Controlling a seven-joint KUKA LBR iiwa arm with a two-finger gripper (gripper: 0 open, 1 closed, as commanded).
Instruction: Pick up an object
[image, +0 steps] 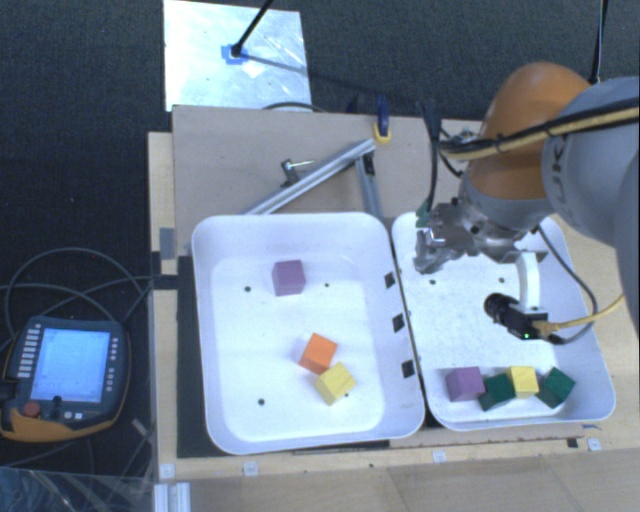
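Hanging over the right bin (590, 300), jaws (432, 250), state unclear, well apart from purple cube (464, 383).

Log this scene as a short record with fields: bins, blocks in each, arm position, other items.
left bin: purple block near the back; orange block and yellow block touching, nearer the front
right bin: row along the front wall of purple cube, dark green block, small yellow cube, second green block
arm: gripper over the back left part of the right bin, away from the row
jaws: state not readable
off bench: teach pendant on the floor to the left
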